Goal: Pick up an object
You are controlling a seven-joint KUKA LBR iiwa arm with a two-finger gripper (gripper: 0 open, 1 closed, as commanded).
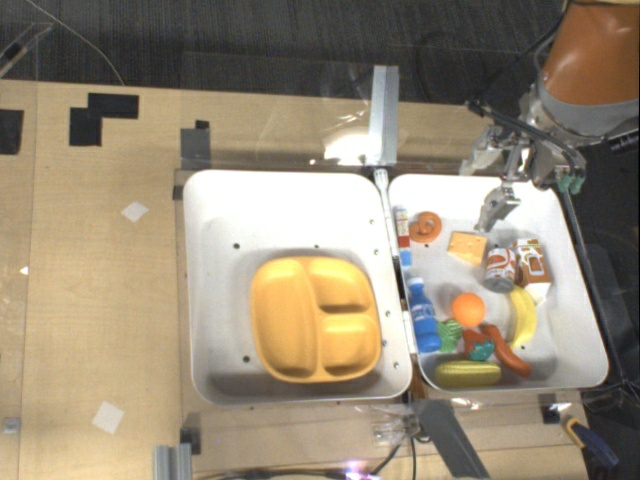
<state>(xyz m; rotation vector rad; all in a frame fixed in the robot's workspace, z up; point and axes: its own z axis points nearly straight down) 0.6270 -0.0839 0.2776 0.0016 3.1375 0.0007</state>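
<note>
The end effector (497,208), its grip state impossible to tell, hangs over the right bin's (590,338) far end, with the yellow block (466,247) just nearer the camera.

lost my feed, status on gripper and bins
Two-finger gripper above right white bin, nothing held. Small toys piled there, untouched. Yellow divided tray in left white bin.

Light wooden bench (90,298), two shallow white bins side by side, left bin (210,228), right bin (580,308)

yellow tray (315,318), white bins (290,193), blue bottle (421,316)
</note>
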